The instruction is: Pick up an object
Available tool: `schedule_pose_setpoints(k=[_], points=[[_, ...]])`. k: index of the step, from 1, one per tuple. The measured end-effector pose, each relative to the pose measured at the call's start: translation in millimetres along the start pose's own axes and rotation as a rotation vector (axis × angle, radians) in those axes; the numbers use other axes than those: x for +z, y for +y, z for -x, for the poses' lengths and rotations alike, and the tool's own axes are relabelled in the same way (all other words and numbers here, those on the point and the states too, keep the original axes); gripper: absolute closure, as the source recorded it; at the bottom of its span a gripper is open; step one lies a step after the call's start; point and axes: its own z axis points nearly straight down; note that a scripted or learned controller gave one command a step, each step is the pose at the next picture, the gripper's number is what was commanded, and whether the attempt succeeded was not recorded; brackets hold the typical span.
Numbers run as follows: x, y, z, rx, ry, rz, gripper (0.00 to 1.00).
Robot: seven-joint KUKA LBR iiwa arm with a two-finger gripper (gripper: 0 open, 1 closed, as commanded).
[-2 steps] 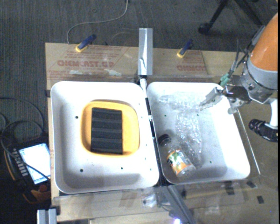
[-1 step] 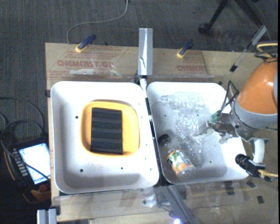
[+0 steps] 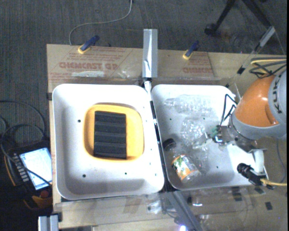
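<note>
Objects for picking are seen in the right bin point(image 3: 221, 174): a small can with an orange and green label point(image 3: 184, 167) lying near the front wall, a small dark round item point(image 3: 169, 143) close to the left wall, and clear crumpled plastic pieces point(image 3: 192, 119) spread over the middle and the back. The gripper point(image 3: 216, 134) is placed low over the right part of this bin, beside the clear plastic, and whether it is released or clenched cannot be told. A yellow tray with a black ribbed insert point(image 3: 113, 133) is laid in the left bin point(image 3: 67, 129).
</note>
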Motion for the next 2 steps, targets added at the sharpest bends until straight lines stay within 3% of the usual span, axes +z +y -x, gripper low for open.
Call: schedule_pose_setpoints(k=[1, 2], points=[[-72, 52, -24, 0.238, -0.001, -0.019, 0.00], [0, 24, -13, 0.140, -0.001, -0.001, 0.00]])
